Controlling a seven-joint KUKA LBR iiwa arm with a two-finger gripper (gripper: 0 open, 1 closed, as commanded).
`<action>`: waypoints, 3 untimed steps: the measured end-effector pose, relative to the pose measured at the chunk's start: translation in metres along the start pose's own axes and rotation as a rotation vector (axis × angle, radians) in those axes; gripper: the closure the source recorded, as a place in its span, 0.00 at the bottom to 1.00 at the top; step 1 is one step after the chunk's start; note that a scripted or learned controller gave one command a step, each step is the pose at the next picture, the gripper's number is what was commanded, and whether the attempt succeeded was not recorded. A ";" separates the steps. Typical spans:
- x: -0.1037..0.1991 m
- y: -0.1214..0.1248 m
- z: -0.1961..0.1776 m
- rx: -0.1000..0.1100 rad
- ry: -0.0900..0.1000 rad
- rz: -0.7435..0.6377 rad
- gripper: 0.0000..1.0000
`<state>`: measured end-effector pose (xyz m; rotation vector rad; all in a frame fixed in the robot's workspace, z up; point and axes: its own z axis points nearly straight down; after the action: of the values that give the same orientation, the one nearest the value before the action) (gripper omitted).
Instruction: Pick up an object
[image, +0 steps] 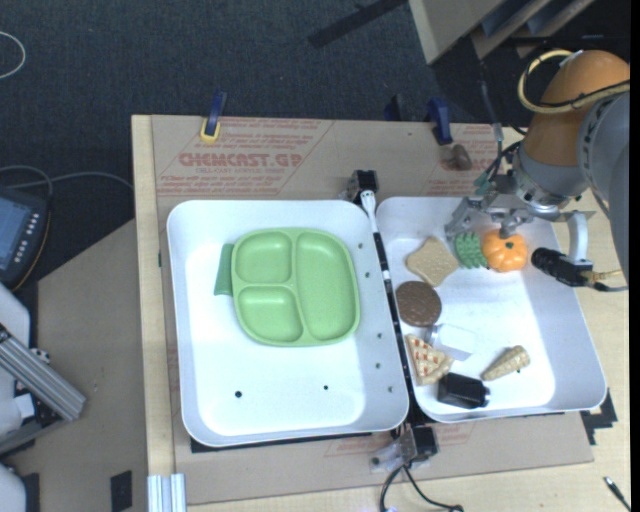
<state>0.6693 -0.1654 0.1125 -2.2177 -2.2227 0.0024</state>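
My gripper (487, 222) hangs over the back of the right bin (570, 345), reaching in from the right. Directly below it sit a small orange pumpkin (505, 252) and a green ridged piece (466, 248), side by side. Whether the gripper touches either of them I cannot tell. A toast slice (432, 261) lies just left of the green piece. Further forward in the same bin are a brown round cookie (418, 303), a pizza slice (427, 359), a black block (462, 390) and a tan cone (505, 364).
The left bin (200, 360) holds a green divided plate (296, 286). A white card (455, 338) lies mid right bin. The raised rim between the bins (385, 290) runs front to back. Clamps stand at the board's back edge.
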 end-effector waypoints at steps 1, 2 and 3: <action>0.001 0.007 0.018 -0.024 -0.005 -0.004 0.00; 0.001 0.003 0.014 -0.011 -0.003 -0.001 1.00; 0.001 0.001 -0.050 -0.009 -0.002 0.002 1.00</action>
<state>0.6709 -0.1646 0.1625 -2.2253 -2.2260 -0.0046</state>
